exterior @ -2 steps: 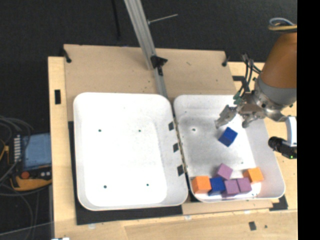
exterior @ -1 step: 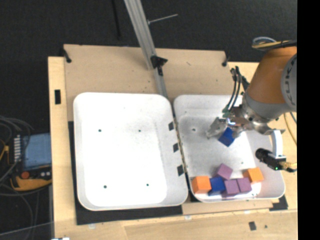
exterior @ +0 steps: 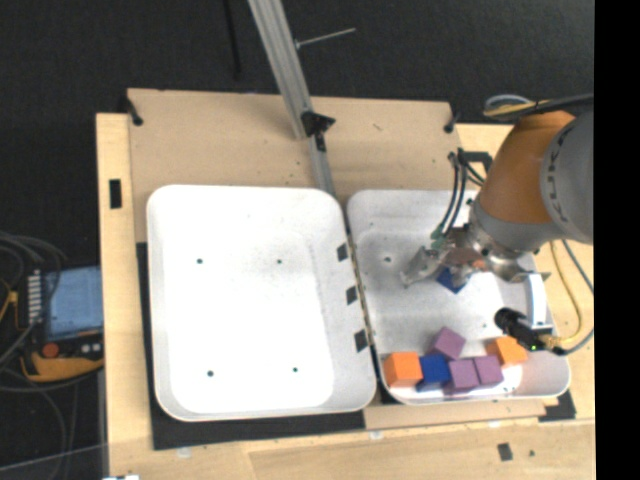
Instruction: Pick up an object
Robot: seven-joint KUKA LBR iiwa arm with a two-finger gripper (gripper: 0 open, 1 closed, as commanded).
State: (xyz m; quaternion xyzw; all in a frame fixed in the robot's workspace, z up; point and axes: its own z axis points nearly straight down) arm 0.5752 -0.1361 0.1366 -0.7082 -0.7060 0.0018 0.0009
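2 bins [exterior: 250, 298]; gripper [exterior: 440, 268] over right bin, blue block [exterior: 452, 281] beside.

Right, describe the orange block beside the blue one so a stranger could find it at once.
Start at the right-hand shallow white bin and follow its near edge to the cluster of small foam blocks. The orange cube is the leftmost there, touching the blue cube; a smaller orange block sits far right.

My colours: grey arm [exterior: 570, 183], orange band [exterior: 520, 173].
White bins [exterior: 250, 288]; orange [exterior: 404, 368], blue [exterior: 434, 370] and purple blocks [exterior: 449, 344] cluster in the right bin [exterior: 385, 228]; tan bench [exterior: 200, 138].
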